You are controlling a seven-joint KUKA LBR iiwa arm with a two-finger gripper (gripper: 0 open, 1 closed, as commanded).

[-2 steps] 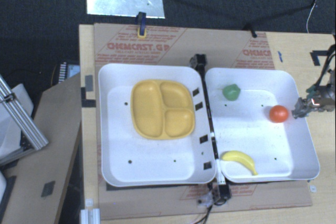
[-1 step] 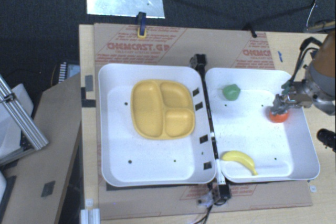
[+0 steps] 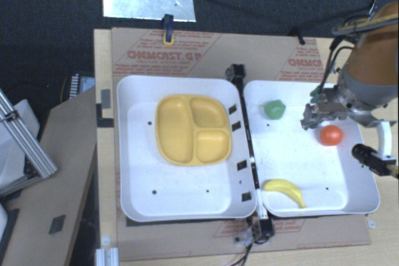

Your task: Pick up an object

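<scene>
One tomato [image 3: 331, 134] just beside the fingers [image 3: 310, 121] — not between them.

I am looking down at a robot lab bench, not a home. Two shallow white bins [image 3: 187, 212] sit side by side on a sheet of printed protective board [image 3: 181, 53], over dark carpet [image 3: 50, 3]. Cables [image 3: 249, 246] trail off the front edge, and aluminium framing [image 3: 25, 140] (bare metal bars) stands at the left.

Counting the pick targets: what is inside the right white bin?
Right white bin: a green round object, red-orange ball, yellow banana. The gripper and arm cover its upper right corner.
</scene>
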